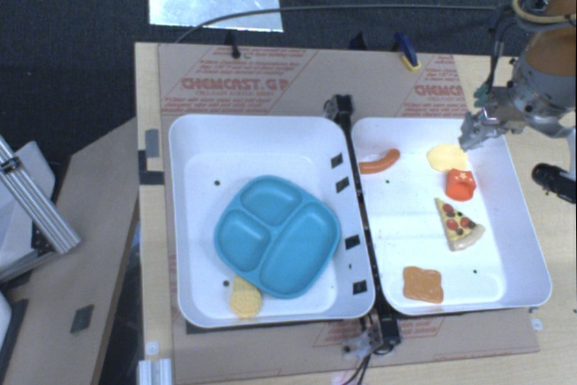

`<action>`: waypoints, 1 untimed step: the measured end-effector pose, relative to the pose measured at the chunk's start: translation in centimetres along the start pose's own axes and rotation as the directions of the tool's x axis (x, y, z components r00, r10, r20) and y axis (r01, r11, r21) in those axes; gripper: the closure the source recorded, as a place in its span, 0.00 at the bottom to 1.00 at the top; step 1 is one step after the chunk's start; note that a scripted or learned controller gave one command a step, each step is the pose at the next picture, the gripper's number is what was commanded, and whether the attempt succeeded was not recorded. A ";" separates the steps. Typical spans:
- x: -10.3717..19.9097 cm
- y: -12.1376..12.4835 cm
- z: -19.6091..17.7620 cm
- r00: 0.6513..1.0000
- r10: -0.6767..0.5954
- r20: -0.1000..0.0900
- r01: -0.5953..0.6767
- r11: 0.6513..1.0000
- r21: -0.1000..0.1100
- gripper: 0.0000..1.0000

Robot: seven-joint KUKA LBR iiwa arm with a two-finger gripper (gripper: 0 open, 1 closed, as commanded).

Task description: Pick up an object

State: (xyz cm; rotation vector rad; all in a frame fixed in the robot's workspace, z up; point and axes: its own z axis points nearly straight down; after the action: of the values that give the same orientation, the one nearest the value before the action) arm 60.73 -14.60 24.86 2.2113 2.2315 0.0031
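Two bins (185,194) sit side by side. Left holds a blue divided plate (277,234) and, at seven o'clock, a yellow toy (244,297). Right holds sausage (380,160), toast (422,284), pizza slice (459,225), red piece (461,184) and pale yellow disc (448,158). The gripper (474,132) hovers at the disc's one o'clock; how wide it stands I cannot tell. Best to centre over the disc, then descend straight.

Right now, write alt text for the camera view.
A grey arm's gripper hangs over the right bin, beside a pale yellow piece; a sausage, red piece, pizza slice and orange piece lie there too. The left bin holds a blue divided plate.
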 end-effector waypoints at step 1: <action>4.8 -2.2 1.4 1.000 0.000 -0.001 0.000 1.000 0.003 1.00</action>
State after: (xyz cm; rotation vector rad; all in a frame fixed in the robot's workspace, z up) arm 58.54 -9.85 23.47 2.2129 2.2330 0.0008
